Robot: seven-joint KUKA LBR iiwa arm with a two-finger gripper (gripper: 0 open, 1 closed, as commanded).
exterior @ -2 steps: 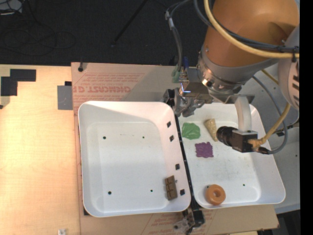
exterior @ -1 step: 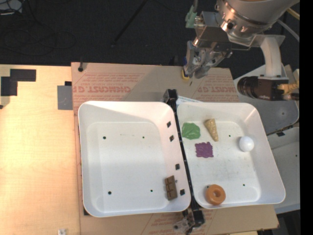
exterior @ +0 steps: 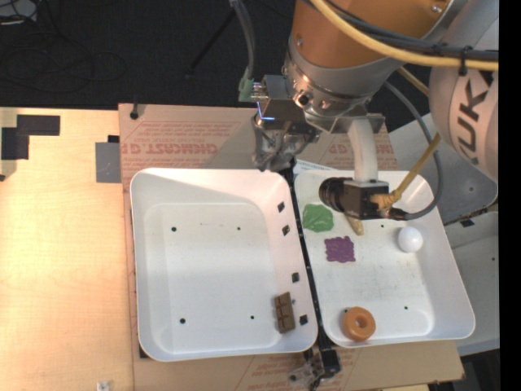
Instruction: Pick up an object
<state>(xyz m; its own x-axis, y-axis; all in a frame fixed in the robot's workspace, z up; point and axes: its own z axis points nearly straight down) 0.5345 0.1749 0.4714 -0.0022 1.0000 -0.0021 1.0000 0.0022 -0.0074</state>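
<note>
Grey gripper (exterior: 275, 155) hovers at bin edge, finger state indeterminate; approach step; next: descend onto green object (exterior: 317, 217).

One fixed camera looks down at a slant from above the surface (exterior: 65, 243), fairly close, taking in both bins (exterior: 155, 194); the arm (exterior: 358, 39) enters from the right.

Desk (exterior: 57, 243): pale wood, left of my frame.
Cardboard sheet (exterior: 191, 141): brown, red print, under both bins.
Black squares (exterior: 32, 133): upper left, on the wood.
Cables (exterior: 73, 31): dark background, top left.
</note>
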